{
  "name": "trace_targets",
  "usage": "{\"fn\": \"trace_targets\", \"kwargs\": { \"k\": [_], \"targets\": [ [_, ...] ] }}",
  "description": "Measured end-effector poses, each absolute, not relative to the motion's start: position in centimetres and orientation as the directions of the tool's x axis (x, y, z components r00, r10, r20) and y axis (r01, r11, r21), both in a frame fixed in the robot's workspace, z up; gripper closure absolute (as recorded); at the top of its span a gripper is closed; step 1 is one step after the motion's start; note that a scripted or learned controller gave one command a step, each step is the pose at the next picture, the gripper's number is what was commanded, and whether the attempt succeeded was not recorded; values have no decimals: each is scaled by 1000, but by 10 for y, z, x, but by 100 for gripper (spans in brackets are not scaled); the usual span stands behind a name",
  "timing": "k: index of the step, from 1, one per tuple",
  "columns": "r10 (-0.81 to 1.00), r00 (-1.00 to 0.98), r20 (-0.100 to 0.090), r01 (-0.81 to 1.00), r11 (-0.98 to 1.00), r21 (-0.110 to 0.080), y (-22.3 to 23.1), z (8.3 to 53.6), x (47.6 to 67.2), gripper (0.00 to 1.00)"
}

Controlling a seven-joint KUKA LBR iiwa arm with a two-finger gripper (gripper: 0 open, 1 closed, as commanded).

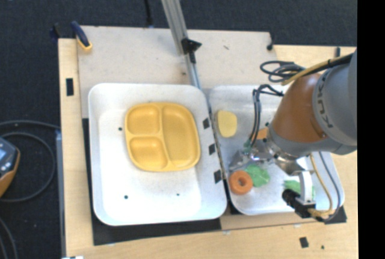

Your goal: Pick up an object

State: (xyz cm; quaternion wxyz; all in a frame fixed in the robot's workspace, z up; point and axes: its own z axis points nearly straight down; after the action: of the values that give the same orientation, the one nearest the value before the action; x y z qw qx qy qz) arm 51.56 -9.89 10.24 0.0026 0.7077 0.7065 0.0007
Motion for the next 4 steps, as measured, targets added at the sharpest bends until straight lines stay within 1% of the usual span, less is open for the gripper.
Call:
{"fn": "trace_targets", "kwargs": {
  "k": [1,2,3,4],
  "targets": [
    [1000,8,-5,1000,-8,14,-101,115,518,100],
    [1000,-3,-2,1000,3,7,-100,179,521,100],
    [1000,-3,-2,1000,3,8,-101,233,524,100],
    [1000,-8,1,1000,8,4,-48,246,521,100]
  ]
}}
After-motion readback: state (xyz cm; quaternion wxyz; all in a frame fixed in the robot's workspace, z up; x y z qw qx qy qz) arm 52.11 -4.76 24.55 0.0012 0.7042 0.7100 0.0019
